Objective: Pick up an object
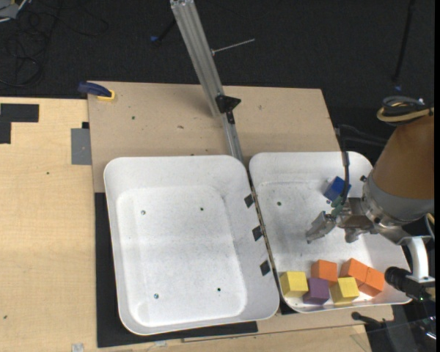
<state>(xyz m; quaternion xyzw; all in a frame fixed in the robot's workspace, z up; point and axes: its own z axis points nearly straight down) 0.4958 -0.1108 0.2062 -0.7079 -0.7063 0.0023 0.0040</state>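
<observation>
Blocks sit in a cluster along the near edge of the right bin (301,169): yellow block (294,281) at the left end, purple block (318,290) beside it, orange block (325,270) just behind, a second yellow block (345,289), then a larger orange block (366,276) toward the near right corner. They touch or nearly touch one another. A blue block (336,188) stands apart, nearer the bin's far right side, next to the wrist.

Gripper (317,230) hangs over bare bin floor mid-bin, between the blue block and the cluster. Nothing seen between its fingers; whether they are spread or closed I cannot tell.

Risks, as judged:
- Descent from this spot closes on nothing; no block lies below.
- Cluster is tightly packed, so a finger may land on a neighbour and shove blocks rather than straddle one.
- Blocks near the bin wall leave little room for a finger.

Left bin (132,174) holds no blocks.
</observation>
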